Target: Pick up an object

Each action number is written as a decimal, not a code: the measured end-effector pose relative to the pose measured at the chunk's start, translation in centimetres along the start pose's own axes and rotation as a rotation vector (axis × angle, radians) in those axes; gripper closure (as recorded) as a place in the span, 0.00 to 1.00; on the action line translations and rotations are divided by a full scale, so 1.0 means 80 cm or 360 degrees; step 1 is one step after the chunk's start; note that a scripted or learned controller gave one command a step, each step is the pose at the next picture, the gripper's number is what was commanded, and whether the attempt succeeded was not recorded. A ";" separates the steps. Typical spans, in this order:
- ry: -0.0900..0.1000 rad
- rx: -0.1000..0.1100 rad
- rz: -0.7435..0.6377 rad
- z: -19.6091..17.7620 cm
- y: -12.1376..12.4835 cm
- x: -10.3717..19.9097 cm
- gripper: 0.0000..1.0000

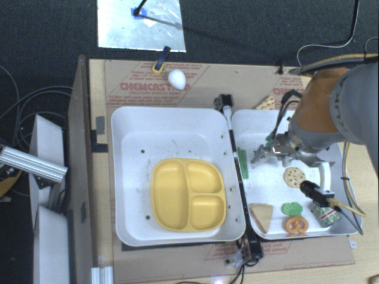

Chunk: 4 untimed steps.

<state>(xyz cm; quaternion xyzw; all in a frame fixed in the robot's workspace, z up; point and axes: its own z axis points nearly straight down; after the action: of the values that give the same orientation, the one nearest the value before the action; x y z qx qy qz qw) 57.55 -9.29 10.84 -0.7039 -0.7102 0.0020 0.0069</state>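
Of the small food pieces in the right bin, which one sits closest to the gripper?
The round speckled cookie, just below the gripper. The tan wedge, green piece and orange pretzel lie farther down, toward the bin's near edge.

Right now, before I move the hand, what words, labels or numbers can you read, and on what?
"CHEMCAST": red print on the brown board behind the left bin.
Smaller red lines beneath it: too blurred to read.
Red print on the board by the right bin: partly hidden, unreadable.
No other text is readable.
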 end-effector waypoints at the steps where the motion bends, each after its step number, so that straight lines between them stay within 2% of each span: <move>1: -0.0012 -0.0009 0.0022 0.020 -0.088 -0.055 0.00; 2: -0.0024 -0.0043 0.0009 -0.080 0.003 -0.131 0.00; 3: -0.0007 -0.0032 0.0021 0.030 -0.045 -0.142 0.00; 4: -0.0019 -0.0050 0.0010 0.008 -0.040 -0.143 1.00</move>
<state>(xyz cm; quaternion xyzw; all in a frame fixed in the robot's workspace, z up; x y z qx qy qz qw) 54.48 -20.72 10.19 -0.7063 -0.7079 -0.0051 -0.0083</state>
